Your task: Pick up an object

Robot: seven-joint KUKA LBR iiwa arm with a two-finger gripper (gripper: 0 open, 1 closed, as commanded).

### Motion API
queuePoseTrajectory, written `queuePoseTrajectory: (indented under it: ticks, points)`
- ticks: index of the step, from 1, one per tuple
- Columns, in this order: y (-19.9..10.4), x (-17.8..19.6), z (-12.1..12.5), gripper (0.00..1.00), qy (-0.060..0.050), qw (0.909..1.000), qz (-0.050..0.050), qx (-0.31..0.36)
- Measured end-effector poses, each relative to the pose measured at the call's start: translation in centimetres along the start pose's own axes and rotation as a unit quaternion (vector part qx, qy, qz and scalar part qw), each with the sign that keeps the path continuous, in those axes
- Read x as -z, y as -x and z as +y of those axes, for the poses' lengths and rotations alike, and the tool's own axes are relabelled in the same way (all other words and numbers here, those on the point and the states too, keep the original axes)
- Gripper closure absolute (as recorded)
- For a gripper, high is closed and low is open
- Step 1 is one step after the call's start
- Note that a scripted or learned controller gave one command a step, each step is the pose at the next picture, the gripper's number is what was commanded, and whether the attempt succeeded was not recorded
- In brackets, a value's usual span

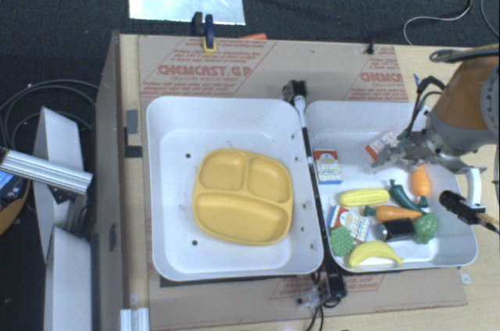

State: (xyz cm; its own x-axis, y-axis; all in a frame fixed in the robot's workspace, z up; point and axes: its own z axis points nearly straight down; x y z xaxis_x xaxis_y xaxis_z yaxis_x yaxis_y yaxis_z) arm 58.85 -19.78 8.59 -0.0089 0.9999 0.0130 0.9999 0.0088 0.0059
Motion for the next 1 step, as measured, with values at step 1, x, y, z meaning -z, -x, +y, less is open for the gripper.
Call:
queuePoseTrajectory:
  ticks: [1]
  points:
    - [-0.04, 0.42, -4.85, 0.0, -0.003, 1.0, -0.001, -0.001]
